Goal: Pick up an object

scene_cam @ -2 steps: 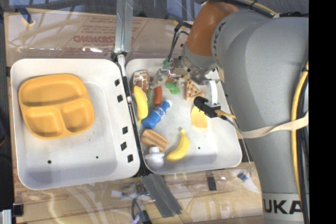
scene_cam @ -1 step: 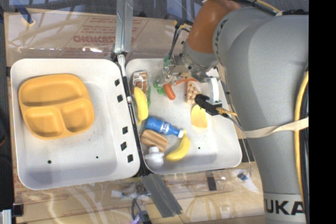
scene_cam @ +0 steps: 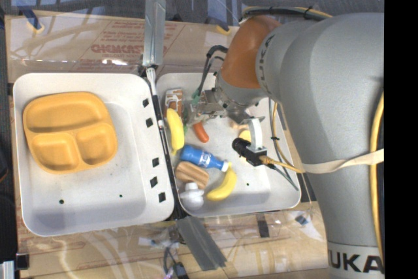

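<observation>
Bins sit side by side on the bench. Left bin (scene_cam: 39, 206): contains one yellow divided tray (scene_cam: 68, 131), lying toward its far-left corner. Right bin (scene_cam: 277, 196): contains a blue bottle (scene_cam: 202, 159) at centre. Relative to the bottle: one banana (scene_cam: 174, 129) just beyond on the left, a second banana (scene_cam: 223, 185) just in front on the right, an orange carrot-shaped piece (scene_cam: 201, 133) just beyond, a tan bread-like item (scene_cam: 191, 172) touching in front. Gripper (scene_cam: 208, 108) hangs beyond the bottle, over the bin's far part; jaw state cannot be determined. No item is visibly held.
</observation>
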`<state>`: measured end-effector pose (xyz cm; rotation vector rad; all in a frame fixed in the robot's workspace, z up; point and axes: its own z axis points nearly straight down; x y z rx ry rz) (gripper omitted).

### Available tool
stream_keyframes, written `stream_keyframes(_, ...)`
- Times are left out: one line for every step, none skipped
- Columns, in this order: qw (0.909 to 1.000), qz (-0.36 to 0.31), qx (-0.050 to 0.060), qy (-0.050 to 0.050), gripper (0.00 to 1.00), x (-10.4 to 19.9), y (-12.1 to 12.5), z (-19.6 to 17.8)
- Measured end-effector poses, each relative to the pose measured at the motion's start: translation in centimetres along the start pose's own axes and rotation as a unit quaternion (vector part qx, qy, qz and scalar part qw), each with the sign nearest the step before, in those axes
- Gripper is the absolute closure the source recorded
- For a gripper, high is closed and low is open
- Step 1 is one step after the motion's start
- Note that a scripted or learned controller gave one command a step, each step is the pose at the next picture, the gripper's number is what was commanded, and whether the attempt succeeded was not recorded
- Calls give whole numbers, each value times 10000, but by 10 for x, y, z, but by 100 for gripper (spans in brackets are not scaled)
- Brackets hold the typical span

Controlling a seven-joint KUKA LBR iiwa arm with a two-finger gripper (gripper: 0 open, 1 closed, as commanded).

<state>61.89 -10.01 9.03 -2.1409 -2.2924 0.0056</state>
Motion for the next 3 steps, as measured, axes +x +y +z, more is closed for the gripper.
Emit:
stream_keyframes(9999,-100,-21,-3,100,-18,-28,-34)
stream_keyframes(9839,1787,-28,6,100,39,2,-102)
stream_keyframes(9845,1756,-10,4,100,40,2,-111)
